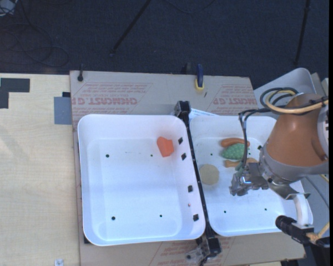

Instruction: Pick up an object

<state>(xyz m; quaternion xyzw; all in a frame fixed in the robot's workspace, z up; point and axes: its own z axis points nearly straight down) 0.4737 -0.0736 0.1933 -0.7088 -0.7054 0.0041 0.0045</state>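
While the grey arm with the orange band (297, 140) reaches in from the right and covers much of the right-hand shallow white bin (233, 223), its end effector (242, 185) hangs low over that bin's floor, a dark metal cluster too small and shadowed to resolve; whether it is released or clenched I cannot tell, and nothing can be seen between its tips. Just left of it lies a flat, pale tan round disc (209, 175), near but apart from the metal. Above the end effector sits a green rounded lump with a bumpy surface (233, 152), and touching its upper edge is an orange sausage-shaped piece (231, 142); a second orange sliver peeps out below the green lump, partly hidden by a black cable and the wrist, so its full shape is unclear. In the left-hand shallow white bin (89, 176), 1 small orange-red wedge-like block (165, 146) rests towards the upper right corner, well apart from everything else. Both bins sit side by side on a brown printed cardboard sheet (133, 96), which lies on the light wooden tabletop (28, 176). A blue and yellow clamp (200, 77) grips the cardboard's far edge.
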